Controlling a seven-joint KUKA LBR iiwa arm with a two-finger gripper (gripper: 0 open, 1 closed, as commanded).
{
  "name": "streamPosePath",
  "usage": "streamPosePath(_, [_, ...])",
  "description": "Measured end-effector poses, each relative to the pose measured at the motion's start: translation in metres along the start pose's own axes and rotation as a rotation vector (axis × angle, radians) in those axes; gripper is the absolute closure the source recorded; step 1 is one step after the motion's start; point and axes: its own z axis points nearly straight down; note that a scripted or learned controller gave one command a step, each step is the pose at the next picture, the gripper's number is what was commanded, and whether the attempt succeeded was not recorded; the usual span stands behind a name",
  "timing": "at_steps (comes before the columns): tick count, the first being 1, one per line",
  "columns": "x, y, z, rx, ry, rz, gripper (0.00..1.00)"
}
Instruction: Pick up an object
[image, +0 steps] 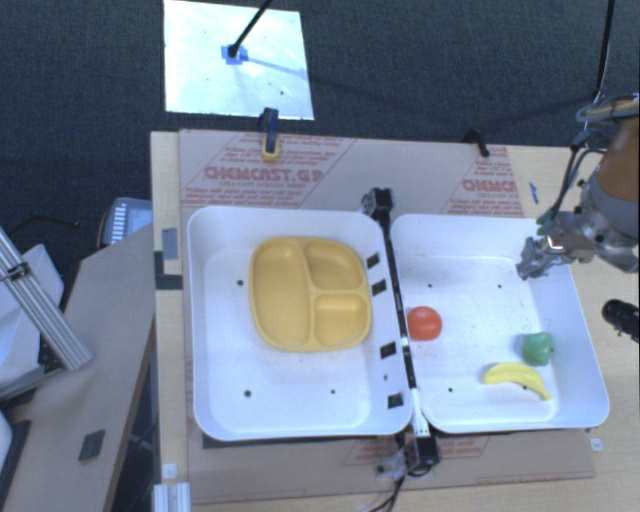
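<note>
1. "CHEMCAST GP" is reading in red on the board (262, 172) lying under both bins, up-left of the pincer (532, 262).
2. The pincer is hovering over the right bin (470, 250); its opening is impossible to tell.
3. Tomato (425, 323), green fruit (538, 347) and banana (517, 378) are sitting below it; the yellow tray (308, 293) is lying far left.

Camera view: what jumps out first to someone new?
The yellow divided tray lying in the left bin. Then three small things in the right bin: a red tomato near the divider, with a green fruit and a banana toward the near right corner. The gripper hangs over that bin's far right edge.
</note>
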Motion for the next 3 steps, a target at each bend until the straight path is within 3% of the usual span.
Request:
streamPosePath(1, [0.055,0.017,0.013,0.004,0.002,-0.006,1.0])
streamPosePath(3, [0.164,0.026,0.016,0.004,0.004,-0.007,1.0])
